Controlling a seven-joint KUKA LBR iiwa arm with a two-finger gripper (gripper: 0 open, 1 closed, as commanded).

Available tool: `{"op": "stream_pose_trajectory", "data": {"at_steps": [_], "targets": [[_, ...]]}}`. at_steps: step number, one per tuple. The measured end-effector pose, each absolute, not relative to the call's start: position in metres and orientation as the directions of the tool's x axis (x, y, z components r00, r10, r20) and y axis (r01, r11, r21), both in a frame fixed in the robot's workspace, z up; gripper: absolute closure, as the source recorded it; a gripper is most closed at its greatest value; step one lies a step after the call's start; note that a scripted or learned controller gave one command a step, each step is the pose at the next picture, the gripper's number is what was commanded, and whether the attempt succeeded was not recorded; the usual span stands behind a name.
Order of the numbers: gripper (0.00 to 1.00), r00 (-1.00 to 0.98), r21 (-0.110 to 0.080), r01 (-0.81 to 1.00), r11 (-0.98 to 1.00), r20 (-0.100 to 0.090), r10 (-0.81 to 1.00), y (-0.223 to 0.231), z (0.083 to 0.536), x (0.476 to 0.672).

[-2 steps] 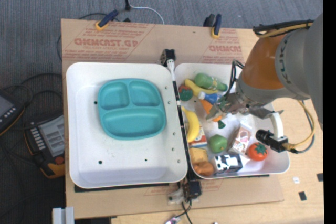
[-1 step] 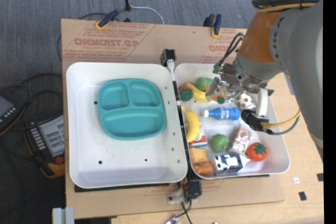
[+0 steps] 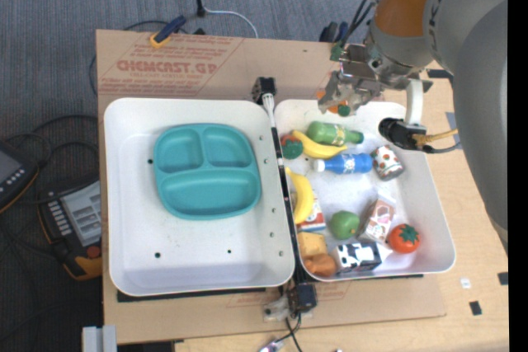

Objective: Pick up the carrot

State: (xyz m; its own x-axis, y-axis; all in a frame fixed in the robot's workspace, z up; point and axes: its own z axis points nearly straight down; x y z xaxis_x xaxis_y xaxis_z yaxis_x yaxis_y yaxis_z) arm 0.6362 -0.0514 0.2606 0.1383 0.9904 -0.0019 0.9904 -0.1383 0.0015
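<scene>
Trouble could come from how little of the small orange plastic carrot [image 3: 340, 105] is being held. The robot's metal two-finger gripper [image 3: 344, 98] hangs above the far edge of the shallow white plastic bin on the right [image 3: 436, 214]. Its jaws look pinched on the carrot, and just an orange bit pokes out between them. It is hard to see how good the pinch is.

I think the carrot could slip if the arm moves fast or shakes. Then it would drop. It might land back inside that bin, on the pile of toy food there. Or it might hit the bin's far rim and bounce out onto the bench.

Inside the bin, near the far end, lie a green plastic bottle [image 3: 334, 133] and a yellow toy banana [image 3: 320, 147]. They are right under the gripper's side of the bin. If the arm dips low again, it could bump them and knock the carrot loose.

A black cable plug [image 3: 398, 133] hangs from the arm over the bin's far end. It could catch on the rim too.
</scene>
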Motion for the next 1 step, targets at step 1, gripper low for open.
{"op": "stream_pose_trajectory", "data": {"at_steps": [1], "targets": [[1.0,0.21,-0.001,0.978,-0.21,-0.001,0.978,0.0172,0.2411,0.668]]}}
